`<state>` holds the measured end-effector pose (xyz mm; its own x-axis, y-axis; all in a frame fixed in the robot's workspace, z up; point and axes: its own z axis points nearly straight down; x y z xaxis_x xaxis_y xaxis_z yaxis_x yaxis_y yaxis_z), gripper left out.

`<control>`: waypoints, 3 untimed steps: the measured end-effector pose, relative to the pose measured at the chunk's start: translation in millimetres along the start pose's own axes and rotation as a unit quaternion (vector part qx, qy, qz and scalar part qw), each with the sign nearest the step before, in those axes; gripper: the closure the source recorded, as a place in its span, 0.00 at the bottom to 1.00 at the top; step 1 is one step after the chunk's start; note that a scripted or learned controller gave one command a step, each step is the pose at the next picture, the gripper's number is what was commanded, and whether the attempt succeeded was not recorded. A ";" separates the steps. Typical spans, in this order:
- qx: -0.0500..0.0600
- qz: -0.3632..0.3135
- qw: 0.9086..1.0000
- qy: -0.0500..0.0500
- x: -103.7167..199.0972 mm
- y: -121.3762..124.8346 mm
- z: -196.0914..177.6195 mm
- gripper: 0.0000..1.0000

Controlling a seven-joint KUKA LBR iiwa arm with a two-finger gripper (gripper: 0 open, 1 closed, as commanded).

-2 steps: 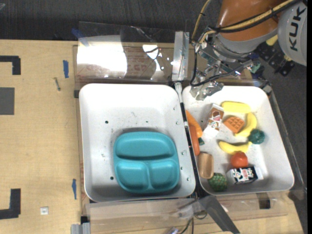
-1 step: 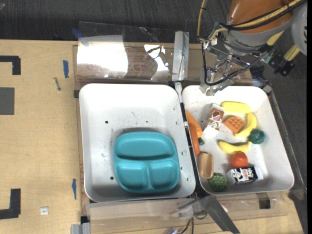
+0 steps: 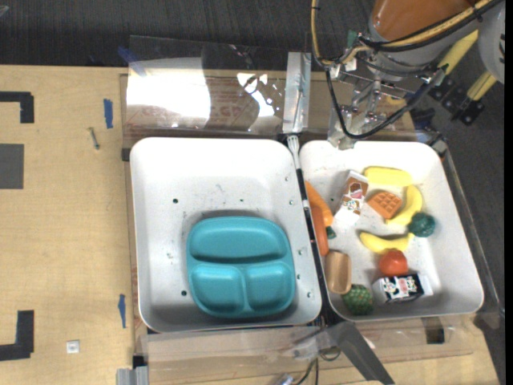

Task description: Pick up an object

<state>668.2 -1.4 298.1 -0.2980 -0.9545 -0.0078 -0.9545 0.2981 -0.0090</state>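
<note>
Toy food (image 3: 383, 205) crowds right bin (image 3: 458, 215); gripper (image 3: 358, 119) above far edge, grip state unclear.

arm (image 3: 417, 6) above right bin's (image 3: 461, 239) far edge | gripper (image 3: 357, 115) hangs there | toy food in right bin | teal tray (image 3: 239, 265) in left bin (image 3: 160, 175)

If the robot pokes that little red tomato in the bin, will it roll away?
Probably a bit. The red tomato looks round and smooth, so a poke would likely set it rolling. It shouldn't get far: a banana lies right above it and a black-and-white carton below. Its smooth skin might also slip from the tool.
</note>
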 end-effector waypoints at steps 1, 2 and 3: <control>0.000 -0.051 0.999 0.000 8.7 -2.8 -12.1 1.00; 0.000 -0.058 0.998 0.000 9.3 -3.1 -33.4 1.00; 0.000 -0.102 0.995 0.000 12.3 -4.3 -48.8 1.00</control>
<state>668.0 -14.6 346.8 -0.0971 -0.9953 -0.0057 -0.9952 0.0972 -0.0108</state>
